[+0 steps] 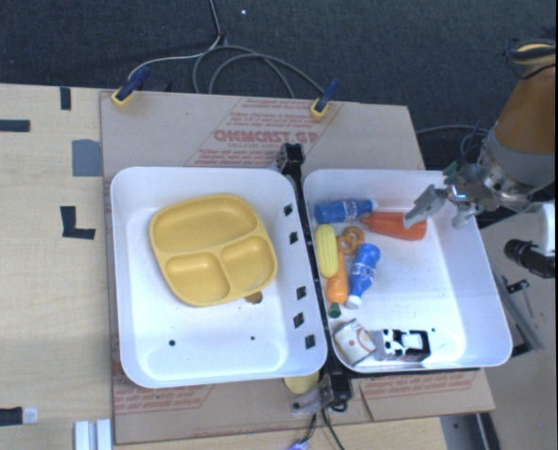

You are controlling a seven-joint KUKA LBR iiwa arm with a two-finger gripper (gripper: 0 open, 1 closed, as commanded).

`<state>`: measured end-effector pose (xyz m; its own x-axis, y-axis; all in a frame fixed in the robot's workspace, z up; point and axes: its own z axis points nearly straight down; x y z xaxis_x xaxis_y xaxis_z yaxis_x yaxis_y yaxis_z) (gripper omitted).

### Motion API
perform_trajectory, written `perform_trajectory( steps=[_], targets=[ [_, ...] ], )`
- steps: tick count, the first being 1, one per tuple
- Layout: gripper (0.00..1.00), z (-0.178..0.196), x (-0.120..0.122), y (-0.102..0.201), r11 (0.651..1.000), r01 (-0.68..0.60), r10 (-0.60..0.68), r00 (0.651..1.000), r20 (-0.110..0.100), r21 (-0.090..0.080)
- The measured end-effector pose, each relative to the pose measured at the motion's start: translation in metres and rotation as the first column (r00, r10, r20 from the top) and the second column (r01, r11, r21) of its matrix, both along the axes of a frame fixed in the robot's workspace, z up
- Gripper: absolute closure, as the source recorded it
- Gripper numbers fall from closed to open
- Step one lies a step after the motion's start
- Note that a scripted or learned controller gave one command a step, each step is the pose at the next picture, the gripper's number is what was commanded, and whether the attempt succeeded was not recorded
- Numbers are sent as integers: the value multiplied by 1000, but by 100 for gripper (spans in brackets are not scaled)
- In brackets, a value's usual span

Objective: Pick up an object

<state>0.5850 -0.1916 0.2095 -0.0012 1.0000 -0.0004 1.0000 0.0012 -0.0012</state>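
Orange carrot toy (396,225) is lying in the right bin (466,279), just beside and below the fingers (438,204), which are hovering apart, holding nothing. It is looking light, stiff, slippery; gripping mid-body seems best.

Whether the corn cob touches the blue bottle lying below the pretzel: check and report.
Apart. The camera view shows bare white bin floor between the corn cob and the blue bottle.

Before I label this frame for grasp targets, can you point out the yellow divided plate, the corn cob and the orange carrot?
yellow divided plate (213,248): camera view, on the ridge between its compartments.
corn cob (325,250): camera view, middle of the cob.
orange carrot (391,225): camera view, middle of its body.
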Motion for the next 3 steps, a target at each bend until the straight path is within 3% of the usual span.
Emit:
perform_trajectory(
  steps=[1, 2, 3],
  targets=[
    [0, -110, 31, 41, 1000, 0, 0, 1000, 11, -3],
    [0, -124, 77, 22, 1000, 4, -2, 998, -60, 24],
    [0, -126, 77, 0, 1000, 6, -4, 999, -50, 28]
  ],
)
